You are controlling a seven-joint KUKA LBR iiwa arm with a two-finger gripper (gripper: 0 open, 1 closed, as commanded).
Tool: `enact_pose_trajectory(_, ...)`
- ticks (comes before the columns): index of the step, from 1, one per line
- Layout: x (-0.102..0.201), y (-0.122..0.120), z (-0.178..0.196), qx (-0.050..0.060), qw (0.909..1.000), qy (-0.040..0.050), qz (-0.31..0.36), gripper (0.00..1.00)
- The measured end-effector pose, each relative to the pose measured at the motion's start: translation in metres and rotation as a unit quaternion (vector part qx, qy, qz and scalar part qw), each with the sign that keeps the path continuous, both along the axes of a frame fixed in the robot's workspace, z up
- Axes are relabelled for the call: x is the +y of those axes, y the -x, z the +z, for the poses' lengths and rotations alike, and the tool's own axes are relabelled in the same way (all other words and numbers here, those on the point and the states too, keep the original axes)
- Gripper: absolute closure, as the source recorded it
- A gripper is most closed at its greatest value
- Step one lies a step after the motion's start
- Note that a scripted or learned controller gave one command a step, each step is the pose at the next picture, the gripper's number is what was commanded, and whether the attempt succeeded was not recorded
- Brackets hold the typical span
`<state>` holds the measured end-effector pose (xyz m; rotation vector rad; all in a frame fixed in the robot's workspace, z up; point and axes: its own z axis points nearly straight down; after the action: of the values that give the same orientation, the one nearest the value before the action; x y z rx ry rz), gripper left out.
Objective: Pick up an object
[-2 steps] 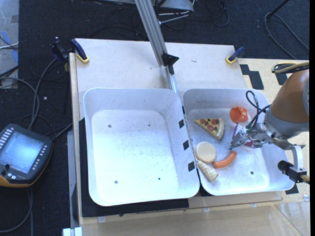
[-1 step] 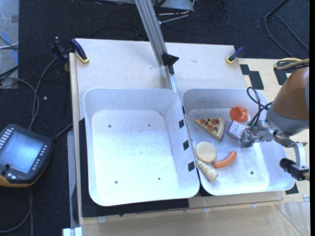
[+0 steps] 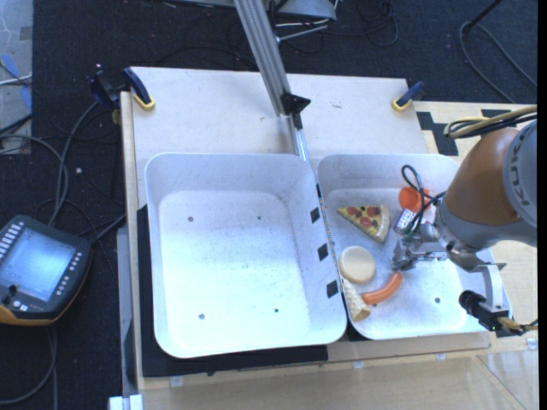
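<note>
The two-finger gripper (image 3: 405,257), fingers seemingly parted and empty, hung just above the upper end of the curved orange plastic sausage (image 3: 381,289), which slanted toward the right-hand white bin's (image 3: 444,327) near edge.

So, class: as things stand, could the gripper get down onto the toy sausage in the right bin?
Probably yes. The gripper hangs just above the sausage, with bare bin floor between them. The round bun lies close beside it and might be nudged.
</note>
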<state>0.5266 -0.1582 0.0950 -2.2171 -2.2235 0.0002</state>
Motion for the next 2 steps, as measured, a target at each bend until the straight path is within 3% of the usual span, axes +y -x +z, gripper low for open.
enact_pose_trajectory(1,0.0360,0.0231,0.0006,-0.001,0.9994,0.0004,-0.035,1.00)
enact_pose_trajectory(2,0.0351,0.0229,0.0007,-0.001,0.9994,0.0007,-0.036,0.00)
